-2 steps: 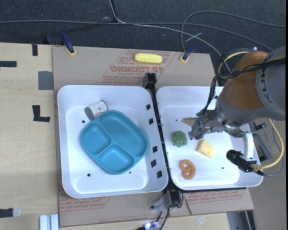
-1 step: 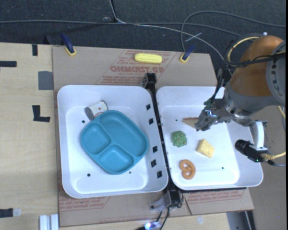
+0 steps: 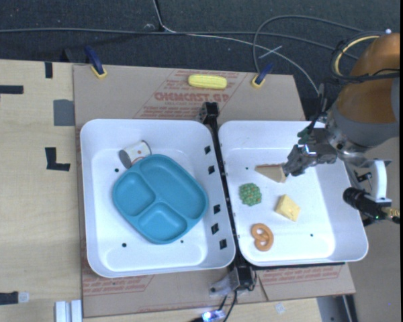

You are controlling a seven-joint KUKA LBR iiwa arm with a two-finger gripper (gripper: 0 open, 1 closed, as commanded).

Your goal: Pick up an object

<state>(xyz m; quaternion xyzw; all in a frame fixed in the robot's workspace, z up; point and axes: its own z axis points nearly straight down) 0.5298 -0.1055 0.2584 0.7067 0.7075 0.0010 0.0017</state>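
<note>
The right bin [image 3: 322,247] holds a tan wedge-shaped piece [image 3: 271,173], a green broccoli floret [image 3: 250,194], a yellow cheese chunk [image 3: 288,208] and a brown pretzel [image 3: 262,236]. My gripper [image 3: 297,163] hangs over the bin's upper middle, its tip right beside the tan wedge's right end. Whether it touches the wedge is unclear. The arm's grey and orange body [image 3: 366,92] enters from the right.
The left bin [image 3: 94,200] carries a blue divided plate [image 3: 160,197] and a small grey and white cup [image 3: 133,153] lying behind it. A yellow corn-like toy [image 3: 207,81] lies on the cardboard behind the bins. Cables run across the dark floor at the back.
</note>
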